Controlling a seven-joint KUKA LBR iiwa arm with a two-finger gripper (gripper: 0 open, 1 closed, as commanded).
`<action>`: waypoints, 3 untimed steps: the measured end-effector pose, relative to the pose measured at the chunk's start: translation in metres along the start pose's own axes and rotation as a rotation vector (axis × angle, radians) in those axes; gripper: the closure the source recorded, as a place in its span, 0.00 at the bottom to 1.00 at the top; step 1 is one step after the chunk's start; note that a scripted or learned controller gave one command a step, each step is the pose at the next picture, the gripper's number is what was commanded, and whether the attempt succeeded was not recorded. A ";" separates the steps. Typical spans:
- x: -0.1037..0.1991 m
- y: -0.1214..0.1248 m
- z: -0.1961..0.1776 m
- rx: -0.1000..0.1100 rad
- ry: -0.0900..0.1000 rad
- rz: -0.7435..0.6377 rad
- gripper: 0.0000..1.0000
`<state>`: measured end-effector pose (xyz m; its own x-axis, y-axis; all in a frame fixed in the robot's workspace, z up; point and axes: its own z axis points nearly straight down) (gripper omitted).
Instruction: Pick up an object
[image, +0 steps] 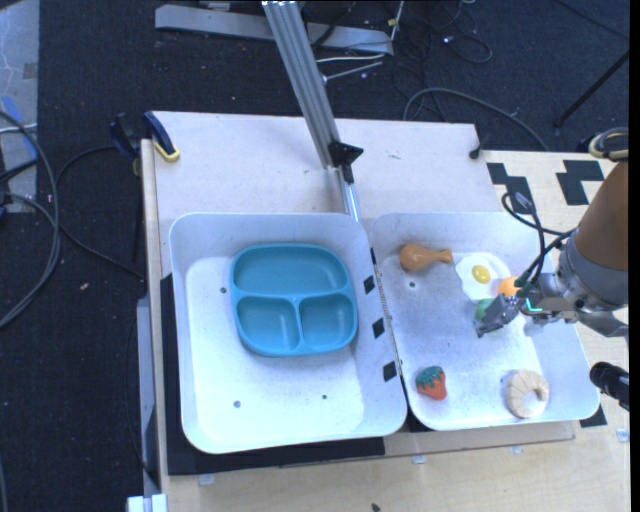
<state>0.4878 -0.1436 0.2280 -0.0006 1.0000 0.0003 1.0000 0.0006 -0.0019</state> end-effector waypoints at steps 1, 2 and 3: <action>0.000 0.000 -0.001 -0.001 0.000 0.000 0.00; -0.001 -0.001 0.042 0.002 0.001 0.002 0.00; -0.003 -0.002 0.086 0.003 0.001 0.002 0.00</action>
<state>0.4860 -0.1471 0.1418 0.0014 1.0000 0.0010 1.0000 -0.0014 -0.0045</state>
